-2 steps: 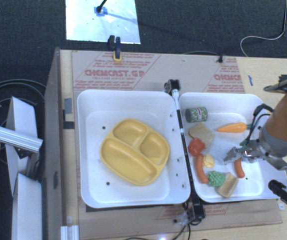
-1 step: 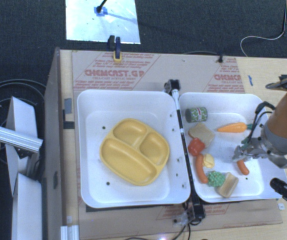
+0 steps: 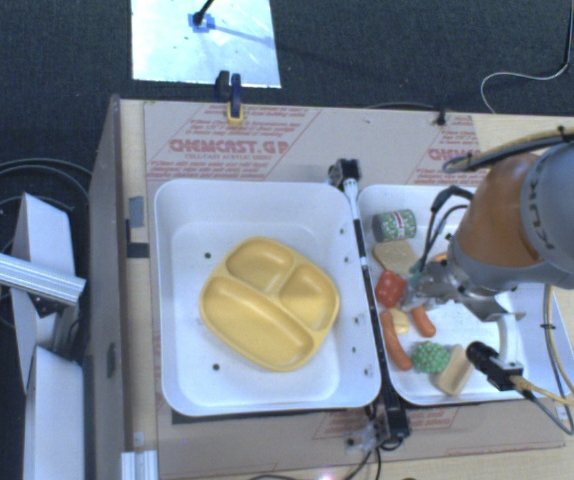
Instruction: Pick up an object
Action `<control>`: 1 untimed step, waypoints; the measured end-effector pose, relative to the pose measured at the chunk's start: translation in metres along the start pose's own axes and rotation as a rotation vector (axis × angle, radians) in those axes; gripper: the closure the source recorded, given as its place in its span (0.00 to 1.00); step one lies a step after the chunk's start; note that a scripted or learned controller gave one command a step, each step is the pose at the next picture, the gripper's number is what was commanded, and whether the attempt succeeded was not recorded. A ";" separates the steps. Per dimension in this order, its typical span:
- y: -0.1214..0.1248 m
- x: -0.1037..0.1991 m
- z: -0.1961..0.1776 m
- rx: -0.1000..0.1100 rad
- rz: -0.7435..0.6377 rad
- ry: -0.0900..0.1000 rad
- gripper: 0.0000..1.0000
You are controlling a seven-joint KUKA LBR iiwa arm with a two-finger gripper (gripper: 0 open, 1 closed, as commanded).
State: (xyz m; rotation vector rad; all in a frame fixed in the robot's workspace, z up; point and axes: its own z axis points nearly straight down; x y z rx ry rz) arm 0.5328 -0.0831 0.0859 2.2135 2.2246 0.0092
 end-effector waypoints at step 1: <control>0.068 0.052 -0.099 0.002 0.001 -0.001 1.00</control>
